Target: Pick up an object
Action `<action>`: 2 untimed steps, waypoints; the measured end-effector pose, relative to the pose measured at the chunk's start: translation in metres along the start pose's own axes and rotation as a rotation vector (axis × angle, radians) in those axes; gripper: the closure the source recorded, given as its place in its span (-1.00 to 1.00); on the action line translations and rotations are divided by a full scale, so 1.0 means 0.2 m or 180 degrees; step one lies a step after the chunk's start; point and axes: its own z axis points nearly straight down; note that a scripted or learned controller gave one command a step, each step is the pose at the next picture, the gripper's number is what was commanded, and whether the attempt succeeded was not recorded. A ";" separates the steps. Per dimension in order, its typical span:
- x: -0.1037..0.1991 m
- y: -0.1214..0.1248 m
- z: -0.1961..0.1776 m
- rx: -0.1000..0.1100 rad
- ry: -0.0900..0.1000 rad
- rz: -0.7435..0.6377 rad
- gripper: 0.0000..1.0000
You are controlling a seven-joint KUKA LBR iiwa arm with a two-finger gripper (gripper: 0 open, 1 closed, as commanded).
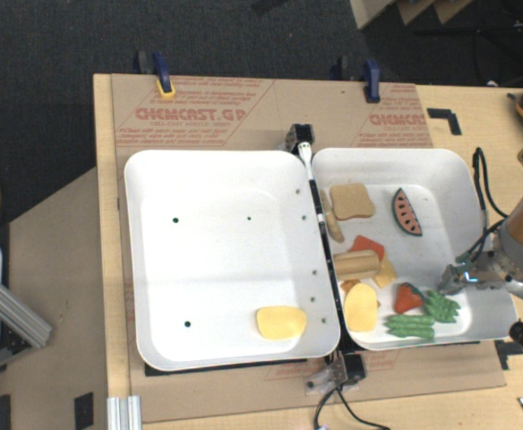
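Observation:
The right bin (441, 164) holds several toy foods: a bread slice (352, 201), a watermelon wedge (407, 211), a brown bun-like piece (355, 263), a red piece (367, 246), a yellow oval (361, 307), a red strawberry-like piece (407, 298) and green vegetables (424, 317). In the left bin (199, 177) a yellow piece (280, 322) lies near the front right corner. My gripper (454, 279) comes in low from the right edge, just right of the green vegetables and the red piece, near the right bin's front right corner.
The bins sit on a brown board (199, 110) held by blue clamps (162, 70) at the back. A black cable (481, 186) runs along the right bin's right rim. Metal framing (11, 312) stands at the left.

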 end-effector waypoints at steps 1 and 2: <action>0.01 0.33 -0.01 -0.0037 -0.0017 -0.0024 1.00; 0.00 0.00 0.00 0.0001 -0.0001 0.0001 1.00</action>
